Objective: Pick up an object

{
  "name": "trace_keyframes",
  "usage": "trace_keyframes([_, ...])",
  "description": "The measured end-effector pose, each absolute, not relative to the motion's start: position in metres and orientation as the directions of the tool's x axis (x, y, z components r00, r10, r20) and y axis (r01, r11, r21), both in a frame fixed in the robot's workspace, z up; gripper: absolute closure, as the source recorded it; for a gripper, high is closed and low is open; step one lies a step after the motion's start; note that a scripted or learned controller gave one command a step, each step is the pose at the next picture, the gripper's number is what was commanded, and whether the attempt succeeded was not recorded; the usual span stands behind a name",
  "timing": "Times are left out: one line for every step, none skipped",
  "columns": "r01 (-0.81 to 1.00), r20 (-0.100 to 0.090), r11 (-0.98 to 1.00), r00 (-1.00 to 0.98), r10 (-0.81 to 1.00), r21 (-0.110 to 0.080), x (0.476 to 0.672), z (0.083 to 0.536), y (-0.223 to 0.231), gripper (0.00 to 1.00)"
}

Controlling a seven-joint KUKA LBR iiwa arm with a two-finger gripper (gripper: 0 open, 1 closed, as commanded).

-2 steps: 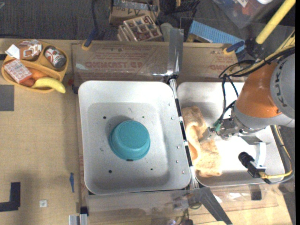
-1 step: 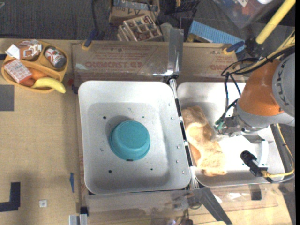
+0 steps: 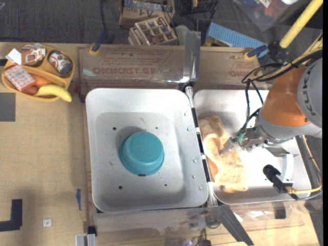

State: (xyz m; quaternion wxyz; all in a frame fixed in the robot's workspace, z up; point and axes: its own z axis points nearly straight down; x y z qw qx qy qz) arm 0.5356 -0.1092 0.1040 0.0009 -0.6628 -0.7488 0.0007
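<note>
Pincer (image 3: 229,147) low over tan bread-like lump (image 3: 225,160) in right bin (image 3: 302,183), finger state unclear, teal bowl (image 3: 142,152) in left bin (image 3: 102,111)

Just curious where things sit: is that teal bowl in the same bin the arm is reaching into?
No, the teal bowl lies in the left bin, while the arm reaches into the right bin.

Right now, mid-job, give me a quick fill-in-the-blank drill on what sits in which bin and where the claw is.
1. The round teal plastic bowl lies upside down in the ____ white bin.
2. The tan, crumpled soft object lies in the ____ white bin.
3. The claw is over the ____ white bin, at the tan object.

Missing words: left; right; right
</note>
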Motion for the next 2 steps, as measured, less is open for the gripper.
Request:
trace_keyframes([0.983,-0.002,0.184,-0.184,0.983,0.007,0.5465,0.0888,-0.1006,0.00])
trace_keyframes([0.983,-0.002,0.182,-0.182,0.983,0.011,0.5482,0.0981,-0.1015,1.00])
